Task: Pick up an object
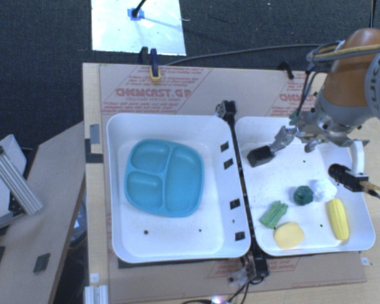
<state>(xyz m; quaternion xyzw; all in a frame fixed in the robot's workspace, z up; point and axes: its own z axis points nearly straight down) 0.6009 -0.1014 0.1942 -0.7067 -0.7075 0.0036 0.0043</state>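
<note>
My gripper (297,142) hangs over the back of the right bin (304,249), and its fingers stand apart with nothing between them. A small black block (259,156) lies on the bin floor right at the tip of the left finger (282,137); I cannot tell whether they touch. Toward the front of this bin lie a dark green ball (303,195), a white crumpled piece (323,187), a yellow corn cob (338,219), a yellow rounded lump (289,235) and a green leafy piece (274,214). All of them are apart from the gripper.
The left bin (117,233) holds a light blue divided plate (164,177). A raised divider with black clips (235,182) separates the two bins. The arm's orange band (358,62) rises at the right, above the bin's back corner.
</note>
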